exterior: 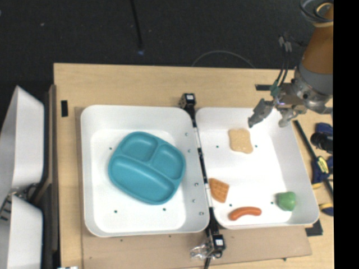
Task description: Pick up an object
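A pale wooden bench (140,83) against a dark floor bears two shallow white bins; the left bin (95,150) holds a teal divided plastic plate (147,167). In the right bin (291,150) lie a tan bread-shaped piece (241,140), an orange waffle wedge (219,190), a red sausage (245,212) and a green rounded piece (286,201). The gripper (271,115) hovers, fingers spread and empty, near the bread. The step looks like approach; next it must descend over one object and close.

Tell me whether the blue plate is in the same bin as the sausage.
No. The blue plate lies in the left bin, while the sausage lies in the right bin.
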